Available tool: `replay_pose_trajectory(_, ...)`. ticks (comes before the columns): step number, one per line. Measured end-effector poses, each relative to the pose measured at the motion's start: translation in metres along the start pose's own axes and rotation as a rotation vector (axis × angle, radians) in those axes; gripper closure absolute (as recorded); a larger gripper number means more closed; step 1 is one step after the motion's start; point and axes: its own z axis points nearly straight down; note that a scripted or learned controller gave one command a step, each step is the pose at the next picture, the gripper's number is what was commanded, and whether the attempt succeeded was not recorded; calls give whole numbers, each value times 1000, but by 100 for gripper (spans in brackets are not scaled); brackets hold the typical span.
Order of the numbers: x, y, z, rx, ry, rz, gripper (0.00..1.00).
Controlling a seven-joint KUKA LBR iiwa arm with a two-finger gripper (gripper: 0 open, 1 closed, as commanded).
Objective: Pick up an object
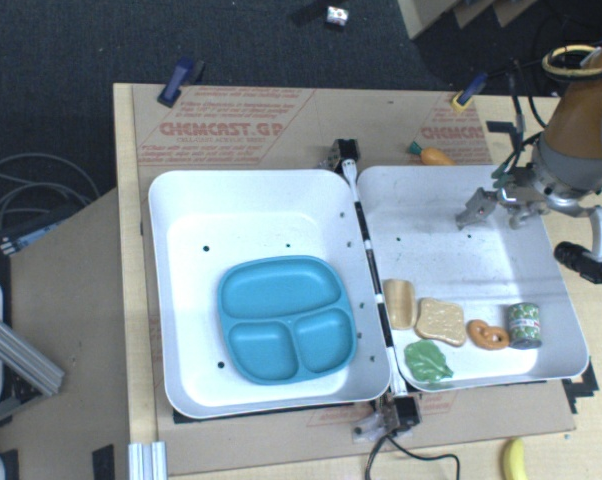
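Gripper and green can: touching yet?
Apart. The camera view shows the gripper near the right bin's far end, bare white floor separating it from the green can.

- The brown board (231,118) under the bins carries red print: "CHEMCAST" followed by "G P" in large letters at its far left part.
- Smaller red lines sit above and below that word; they are too fine to read.
- A second red print block (451,133) on the board's far right is partly hidden and unreadable.
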Motion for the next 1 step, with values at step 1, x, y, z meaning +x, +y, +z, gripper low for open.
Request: replay_pose_trajectory(1, 5, -94, -53, 1, 0, 2, 0)
